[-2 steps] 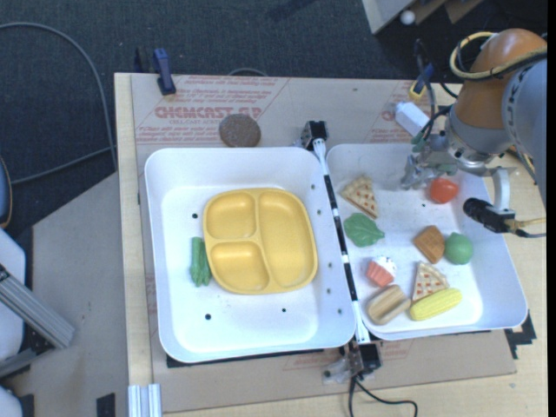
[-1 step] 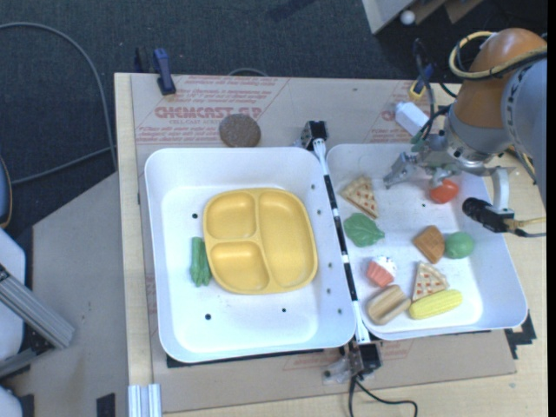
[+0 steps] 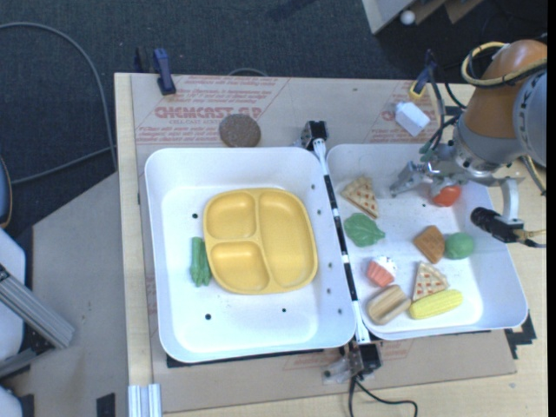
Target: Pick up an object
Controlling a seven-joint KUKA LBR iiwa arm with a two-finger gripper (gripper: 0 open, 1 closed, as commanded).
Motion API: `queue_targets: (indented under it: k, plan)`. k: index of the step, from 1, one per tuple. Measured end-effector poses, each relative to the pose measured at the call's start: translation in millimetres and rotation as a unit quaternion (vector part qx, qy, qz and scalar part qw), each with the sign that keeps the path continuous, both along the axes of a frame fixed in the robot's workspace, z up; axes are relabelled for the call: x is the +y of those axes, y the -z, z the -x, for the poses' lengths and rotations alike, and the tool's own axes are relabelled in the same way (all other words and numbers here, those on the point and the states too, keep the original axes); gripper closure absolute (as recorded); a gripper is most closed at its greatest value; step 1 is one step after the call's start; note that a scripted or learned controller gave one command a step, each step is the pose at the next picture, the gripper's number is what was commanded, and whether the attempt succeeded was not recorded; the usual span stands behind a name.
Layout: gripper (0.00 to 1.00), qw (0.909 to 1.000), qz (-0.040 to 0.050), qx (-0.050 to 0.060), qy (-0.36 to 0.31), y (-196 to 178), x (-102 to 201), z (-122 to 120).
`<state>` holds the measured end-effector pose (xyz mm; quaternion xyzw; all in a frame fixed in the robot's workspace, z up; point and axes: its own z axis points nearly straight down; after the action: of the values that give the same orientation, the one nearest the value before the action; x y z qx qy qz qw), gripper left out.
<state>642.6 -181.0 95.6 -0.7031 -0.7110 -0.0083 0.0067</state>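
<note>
The red-orange piece (image 3: 446, 196) lies in the right bin (image 3: 499, 307), just right of the pincer (image 3: 413, 177). To take it well, centre over it and descend straight. The pincer looks spread and grips nothing. A pizza slice (image 3: 360, 196) sits to its left.

I count nine toy foods, all lying loose. In the right bin (image 3: 512, 295): a pizza slice (image 3: 360, 196) near the upper left, flat; a green leaf (image 3: 362, 229) just below it; a red tomato (image 3: 446, 195) at the upper right, partly hidden; a brown bread piece (image 3: 429, 243) touching a green round vegetable (image 3: 460, 246); a pink-and-white piece (image 3: 380, 272); a second pizza slice (image 3: 428, 280) above a yellow corn cob (image 3: 436, 304); a hot dog (image 3: 387, 304) beside the corn. In the left bin (image 3: 174, 320), a green pea pod (image 3: 200, 262) lies against the yellow plate's left edge.
</note>
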Motion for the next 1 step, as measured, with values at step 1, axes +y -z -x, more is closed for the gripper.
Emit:
queue_targets:
  k: [1]
  plan:
    - [0.0, 0.9999, 0.0102, 0.002, 0.006, 11.2, -21.5, 65.0]
